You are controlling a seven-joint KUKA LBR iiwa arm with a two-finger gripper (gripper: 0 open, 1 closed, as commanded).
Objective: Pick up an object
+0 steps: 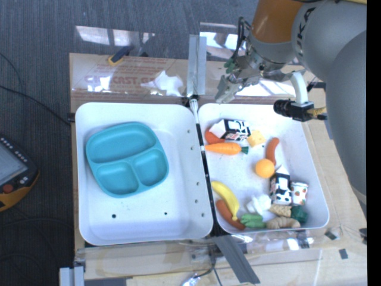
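Above the far rim of the right-hand shallow white bin (315, 177) hangs the grey arm's two-finger gripper (226, 91); whether it is released or clenched cannot be told at this angle, and nothing shows in it. This bin, the landmark for what follows, holds a clutter of toy food. Near its far-left corner lie an orange plastic carrot (225, 149) and a black-and-white cow-patterned carton (233, 130). Toward its middle sit a small orange ball-shaped fruit (265, 168) and a red sausage (272, 148). Along its near-left side lies a yellow plastic banana (227, 196). Just left of it sits the second white bin (137, 219), bearing a turquoise three-compartment plastic tray (126, 158). Judging by this, the pick has not yet been made: every object rests in the bins, and descent, grasp and lift all remain.
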